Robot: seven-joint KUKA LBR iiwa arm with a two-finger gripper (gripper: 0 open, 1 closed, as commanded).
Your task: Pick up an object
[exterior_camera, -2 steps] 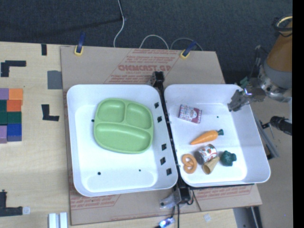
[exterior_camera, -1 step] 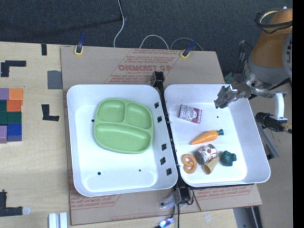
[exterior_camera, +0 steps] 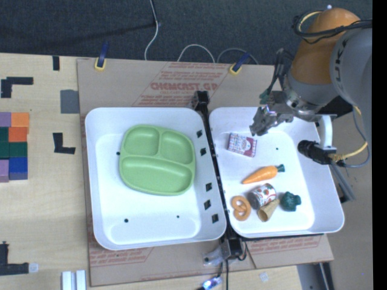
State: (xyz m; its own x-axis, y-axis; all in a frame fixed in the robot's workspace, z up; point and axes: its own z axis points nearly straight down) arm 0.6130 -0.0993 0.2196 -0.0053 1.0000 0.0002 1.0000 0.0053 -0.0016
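The right bin (exterior_camera: 314,222) holds a small red and white packet (exterior_camera: 241,144), an orange carrot (exterior_camera: 262,173), a pretzel (exterior_camera: 240,207), a small can (exterior_camera: 263,196) on a cone, and a dark teal piece (exterior_camera: 291,201). My gripper (exterior_camera: 260,126) hangs above the bin's back part, just right of and above the packet. Nothing shows between its fingers. Whether they are apart or together is not readable from this angle.
The left bin (exterior_camera: 103,222) bears a green divided plate (exterior_camera: 157,159). Black clips run along the seam between the bins (exterior_camera: 207,156). Coloured blocks (exterior_camera: 13,147) lie at the bench's far left. A black fitting with cables (exterior_camera: 314,150) sits at the right bin's right rim.
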